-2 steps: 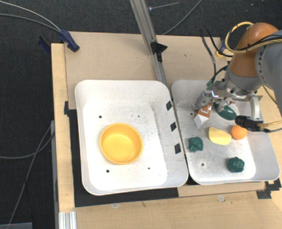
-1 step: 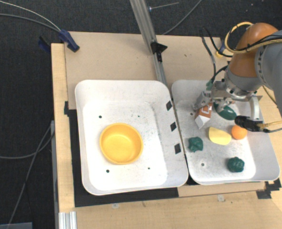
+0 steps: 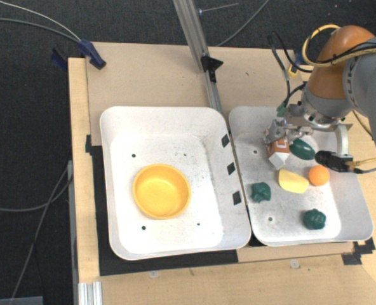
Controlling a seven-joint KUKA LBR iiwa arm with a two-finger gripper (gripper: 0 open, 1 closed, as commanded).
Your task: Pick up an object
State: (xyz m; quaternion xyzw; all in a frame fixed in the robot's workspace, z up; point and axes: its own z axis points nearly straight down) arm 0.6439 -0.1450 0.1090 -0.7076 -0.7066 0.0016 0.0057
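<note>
The pincer (image 3: 282, 134) is seen low over the right bin (image 3: 347, 224), at its upper middle, right above a small brown-and-white carton (image 3: 277, 152) – whether it is apart or together cannot be told, and nothing is visibly clamped in it. A dark green oval object (image 3: 302, 149) lies just beside the carton, with a yellow lump (image 3: 293, 182) and an orange ball (image 3: 319, 175) below it, touching each other. Two dark green pieces (image 3: 260, 192) (image 3: 314, 219) are placed lower in that bin, well apart. In the left bin (image 3: 169, 122) a yellow bowl (image 3: 161, 190) is set upright – both bins rest on the table (image 3: 150, 75).
</note>
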